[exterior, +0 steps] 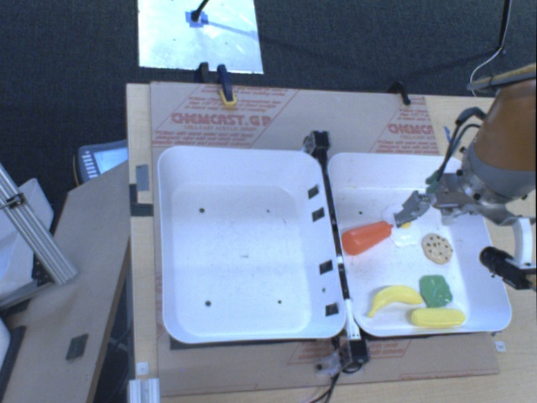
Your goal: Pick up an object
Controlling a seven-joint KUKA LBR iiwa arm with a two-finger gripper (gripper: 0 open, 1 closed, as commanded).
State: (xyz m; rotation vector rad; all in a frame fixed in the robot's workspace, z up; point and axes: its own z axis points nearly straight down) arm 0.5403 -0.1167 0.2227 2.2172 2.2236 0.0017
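The right bin (369, 168) holds several toy foods. An orange carrot-like piece (366, 238) lies near the bin's left wall. A round cookie (436, 248) lies to the right of it. A yellow banana (394, 297), a green piece (435, 290) and a yellow oblong piece (437, 316) lie near the front edge. My gripper (408, 211) hangs low over the bin, just above and right of the carrot's thick end. A small pale thing (405, 239) lies right under it. I see nothing held in the gripper.
The left bin (243, 156) stands beside the right one, with a black clipped divider (329, 225) between them. The grey and orange arm (503, 141) comes in over the right bin's far right corner. Cardboard (277, 116) lies under both bins.
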